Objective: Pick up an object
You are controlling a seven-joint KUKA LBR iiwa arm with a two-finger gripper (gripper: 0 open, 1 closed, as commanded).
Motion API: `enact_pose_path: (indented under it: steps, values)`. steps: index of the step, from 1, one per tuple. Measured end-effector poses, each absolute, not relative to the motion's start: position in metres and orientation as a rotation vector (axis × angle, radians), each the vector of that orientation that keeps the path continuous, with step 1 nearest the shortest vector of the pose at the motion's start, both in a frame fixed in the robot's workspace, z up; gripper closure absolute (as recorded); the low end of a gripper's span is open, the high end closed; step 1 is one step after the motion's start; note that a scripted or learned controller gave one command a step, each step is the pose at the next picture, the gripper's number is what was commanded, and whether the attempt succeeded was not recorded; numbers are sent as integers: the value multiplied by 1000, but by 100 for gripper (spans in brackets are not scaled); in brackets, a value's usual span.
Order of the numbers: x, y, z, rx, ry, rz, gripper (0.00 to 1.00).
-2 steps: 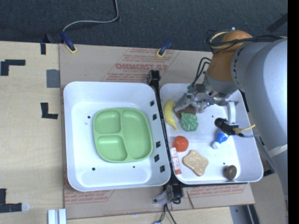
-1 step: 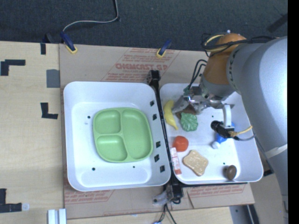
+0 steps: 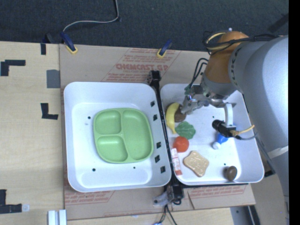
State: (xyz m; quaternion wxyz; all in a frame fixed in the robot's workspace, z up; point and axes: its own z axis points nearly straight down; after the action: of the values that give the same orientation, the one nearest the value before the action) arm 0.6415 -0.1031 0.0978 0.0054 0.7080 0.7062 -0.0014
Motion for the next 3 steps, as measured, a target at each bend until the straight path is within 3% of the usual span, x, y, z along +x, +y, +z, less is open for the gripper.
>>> enact_pose_path:
  steps: [1,2,3]
  values:
    - [641,-103,97,2217,2211,-5,0]
    - [641,-103,107,2218,2212,-6,100]
    - [641,-103,107,2218,2212,-6,0]
